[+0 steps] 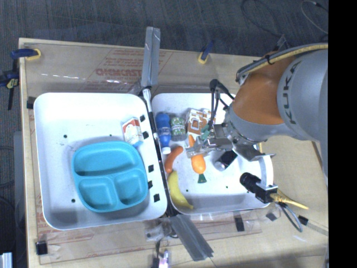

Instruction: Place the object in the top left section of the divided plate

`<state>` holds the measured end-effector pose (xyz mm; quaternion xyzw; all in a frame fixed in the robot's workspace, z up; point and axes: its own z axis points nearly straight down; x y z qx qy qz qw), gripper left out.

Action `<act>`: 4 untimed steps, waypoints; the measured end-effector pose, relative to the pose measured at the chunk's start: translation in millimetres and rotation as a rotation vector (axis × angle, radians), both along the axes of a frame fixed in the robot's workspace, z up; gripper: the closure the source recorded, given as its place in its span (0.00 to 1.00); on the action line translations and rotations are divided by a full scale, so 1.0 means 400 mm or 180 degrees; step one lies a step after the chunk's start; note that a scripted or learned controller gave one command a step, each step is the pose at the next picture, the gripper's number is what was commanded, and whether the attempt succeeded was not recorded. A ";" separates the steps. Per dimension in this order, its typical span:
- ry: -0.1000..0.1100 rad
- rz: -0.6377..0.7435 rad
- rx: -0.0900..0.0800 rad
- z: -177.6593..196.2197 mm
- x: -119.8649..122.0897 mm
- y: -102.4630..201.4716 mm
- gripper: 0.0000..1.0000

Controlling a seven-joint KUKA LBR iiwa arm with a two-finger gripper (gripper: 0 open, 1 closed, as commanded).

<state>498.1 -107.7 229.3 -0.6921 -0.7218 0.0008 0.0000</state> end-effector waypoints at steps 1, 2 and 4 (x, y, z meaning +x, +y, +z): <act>0.0013 -0.0202 0.0001 -0.100 -0.037 0.161 1.00; 0.0008 -0.0998 0.0000 -0.099 0.000 0.306 1.00; 0.0019 -0.1337 -0.0005 -0.100 -0.032 0.368 1.00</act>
